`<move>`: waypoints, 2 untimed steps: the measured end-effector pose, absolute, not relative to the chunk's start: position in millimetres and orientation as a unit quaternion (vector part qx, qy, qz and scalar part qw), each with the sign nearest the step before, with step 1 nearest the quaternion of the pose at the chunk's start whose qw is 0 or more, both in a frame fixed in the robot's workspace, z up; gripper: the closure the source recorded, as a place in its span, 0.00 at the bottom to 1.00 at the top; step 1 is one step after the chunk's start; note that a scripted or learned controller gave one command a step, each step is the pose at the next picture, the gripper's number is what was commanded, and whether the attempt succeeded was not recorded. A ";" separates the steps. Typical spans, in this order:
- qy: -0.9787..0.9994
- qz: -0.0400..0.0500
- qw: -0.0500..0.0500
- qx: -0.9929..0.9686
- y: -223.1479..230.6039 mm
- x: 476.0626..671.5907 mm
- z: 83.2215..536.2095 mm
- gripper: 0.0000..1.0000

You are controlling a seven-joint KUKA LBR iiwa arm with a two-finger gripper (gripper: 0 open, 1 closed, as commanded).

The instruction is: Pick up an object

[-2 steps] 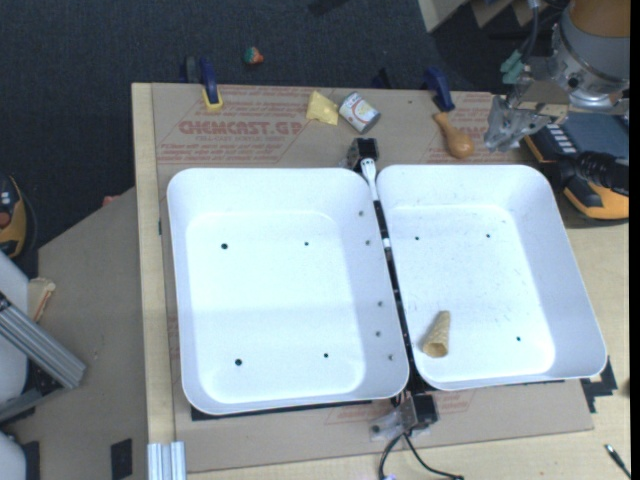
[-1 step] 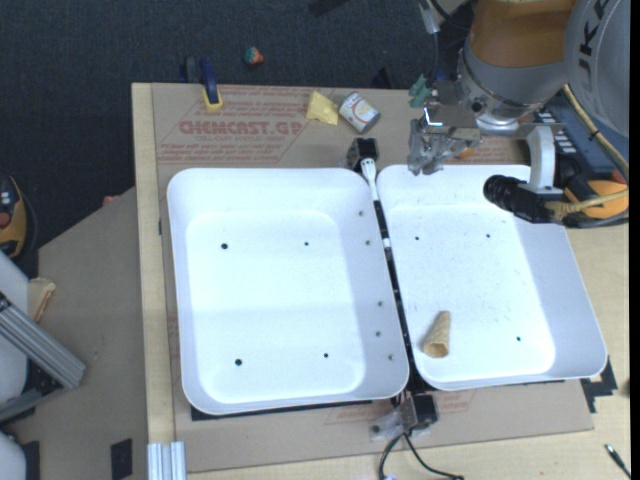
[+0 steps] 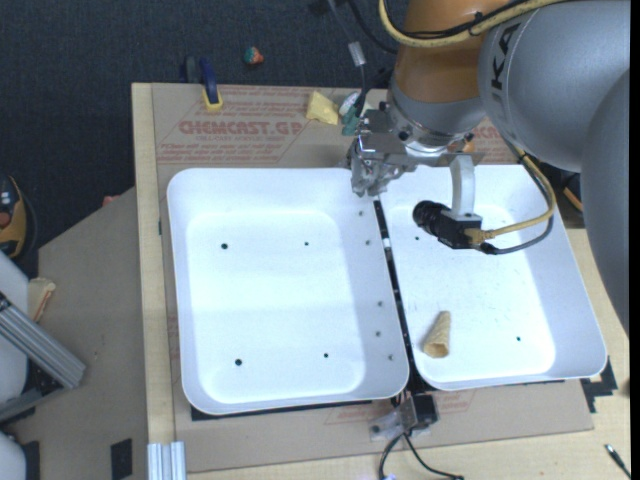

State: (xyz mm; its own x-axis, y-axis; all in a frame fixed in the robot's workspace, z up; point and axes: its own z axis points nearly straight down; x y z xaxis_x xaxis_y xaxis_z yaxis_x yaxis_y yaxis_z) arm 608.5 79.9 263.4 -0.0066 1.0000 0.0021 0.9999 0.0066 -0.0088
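One loose object to take: a small tan cone point(image 3: 436, 334), lying in the right bin point(image 3: 545, 298), near-left part of its floor, just beside the ridge where the two bins meet. Long axis runs roughly near-to-far with a slight lean; wide open mouth toward the near edge, narrow tip pointing far. Lying flat, touching nothing else.

Left bin point(image 3: 200, 268): bare white floor with a few dark dots.

Gripper point(image 3: 368, 178) hangs at the far end of the dividing ridge, above the bins' far rims, well apart from the cone. Nothing between its fingers; open or closed, cannot tell from this angle. A black cylindrical fitting point(image 3: 445, 224) with a yellowish cable hangs off the wrist over the right bin's far half.

Key relation: cone lies toward the near side and a little right of the gripper, almost straight down the ridge line. Judgement: the coming move calls for travel toward the near edge, a small shift right, then descent with fingers closing across the cone's short width. Risk: fingers clipping the ridge, cone rolling.
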 end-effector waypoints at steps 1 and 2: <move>-0.710 -0.006 -0.004 -0.705 139.2 647.0 368.6 1.00; -0.710 0.003 0.003 -0.705 209.2 648.3 310.5 1.00</move>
